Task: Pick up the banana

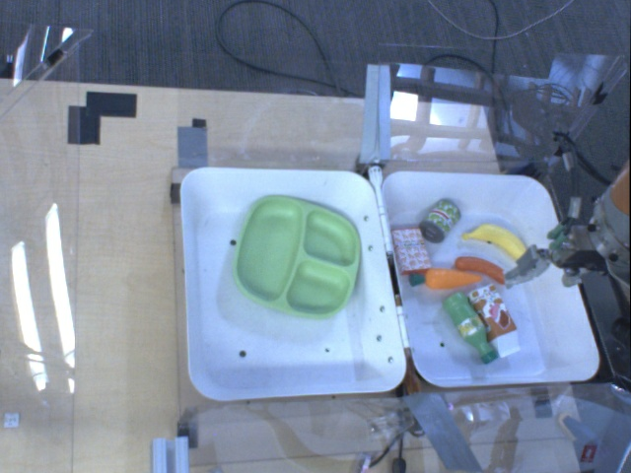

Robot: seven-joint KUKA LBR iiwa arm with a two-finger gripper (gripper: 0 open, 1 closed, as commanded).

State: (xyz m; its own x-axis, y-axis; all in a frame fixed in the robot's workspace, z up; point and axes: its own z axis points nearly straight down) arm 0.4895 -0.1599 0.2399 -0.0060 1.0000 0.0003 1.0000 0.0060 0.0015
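Observation:
The yellow banana (496, 239) lies in the right bin (562, 353), in its upper right part, slanting down to the right. My gripper (529, 265) reaches in from the right edge and sits just below and right of the banana's lower end, close to it. Nothing shows held in the gripper. The banana lies apart from the other items, with a red sausage-like piece (480, 268) just below it.
The right bin also holds a green can (441, 219), a pink box (411, 249), a carrot (452, 279), a green bottle (469, 327) and a small carton (498, 321). A green divided plate (298, 255) sits in the left bin (212, 363).

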